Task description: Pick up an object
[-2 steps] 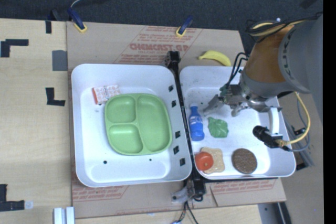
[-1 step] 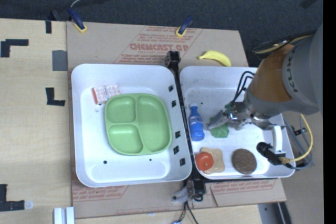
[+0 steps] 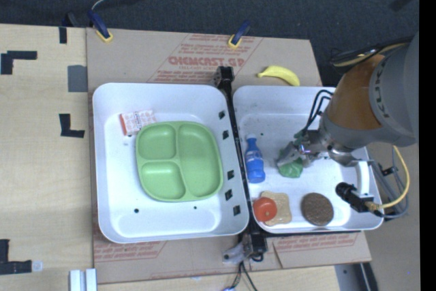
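Note:
The right bin (image 3: 272, 102) holds a blue bottle (image 3: 254, 160), a small green object (image 3: 291, 168), a red tomato lying on a tan slice of bread (image 3: 272, 208) and a round brown cookie (image 3: 317, 208). My gripper (image 3: 298, 154) reaches in from the right, low inside this bin, directly over the green object's upper edge. Its fingertips touch or nearly touch that object. The grey arm with its orange band (image 3: 354, 100) covers the bin's right side.
The left bin (image 3: 109, 146) holds a green divided plate (image 3: 180, 161) and a small red-and-white packet (image 3: 136, 121). A yellow banana (image 3: 279, 75) lies on the cardboard behind the right bin. Black clips mark the divider between the bins.

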`<state>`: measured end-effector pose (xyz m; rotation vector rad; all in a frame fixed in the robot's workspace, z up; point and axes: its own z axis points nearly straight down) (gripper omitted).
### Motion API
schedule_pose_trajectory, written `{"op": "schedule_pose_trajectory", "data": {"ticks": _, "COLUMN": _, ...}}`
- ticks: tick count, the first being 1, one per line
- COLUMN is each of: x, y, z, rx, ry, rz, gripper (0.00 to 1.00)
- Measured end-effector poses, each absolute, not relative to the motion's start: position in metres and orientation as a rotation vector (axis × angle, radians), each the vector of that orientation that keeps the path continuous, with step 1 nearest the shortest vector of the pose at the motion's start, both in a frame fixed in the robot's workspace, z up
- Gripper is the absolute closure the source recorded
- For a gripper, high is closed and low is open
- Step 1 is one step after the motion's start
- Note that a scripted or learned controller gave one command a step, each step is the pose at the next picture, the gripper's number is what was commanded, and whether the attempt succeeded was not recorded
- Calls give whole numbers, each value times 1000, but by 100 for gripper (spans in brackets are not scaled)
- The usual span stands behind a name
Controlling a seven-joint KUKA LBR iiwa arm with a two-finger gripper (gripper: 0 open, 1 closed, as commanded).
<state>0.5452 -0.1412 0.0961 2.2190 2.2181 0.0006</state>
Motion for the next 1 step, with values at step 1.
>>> {"op": "schedule_pose_trajectory", "data": {"ticks": 1, "x": 557, "y": -50, "z": 184, "rx": 2219, "ry": 2225, "rz": 1, "gripper": 100}}
